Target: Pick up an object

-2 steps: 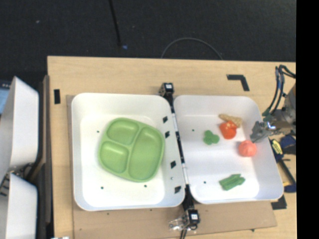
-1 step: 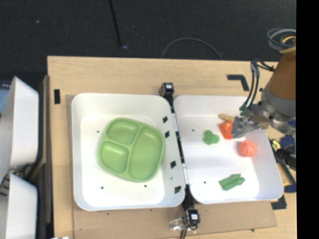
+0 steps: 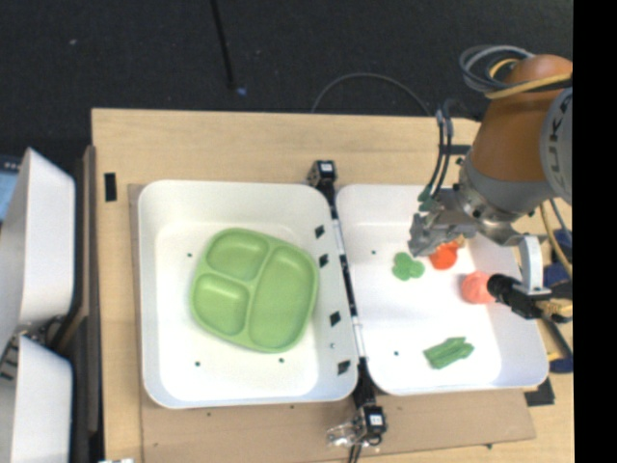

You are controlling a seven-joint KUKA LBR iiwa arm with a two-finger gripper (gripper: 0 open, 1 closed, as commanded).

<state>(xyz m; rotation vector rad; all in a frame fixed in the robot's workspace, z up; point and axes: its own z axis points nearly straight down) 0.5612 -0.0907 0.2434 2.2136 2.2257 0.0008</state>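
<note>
The right bin (image 3: 386, 210) holds several small objects: a green rounded piece (image 3: 407, 267), an orange piece (image 3: 444, 256), a pink piece (image 3: 474, 287) and a green elongated piece (image 3: 448, 352). My gripper (image 3: 425, 238) hangs over the upper middle of this bin, just above and between the green rounded piece and the orange piece. The orange piece lies partly under the gripper body. The arm's orange band (image 3: 521, 133) rises behind it at the right.
A light green divided plate (image 3: 254, 289) lies in the left bin (image 3: 164, 210). A black divider with clips (image 3: 339, 258) separates the two bins. Cables (image 3: 443, 152) and a black fitting (image 3: 516, 295) sit near the right bin's far side.
</note>
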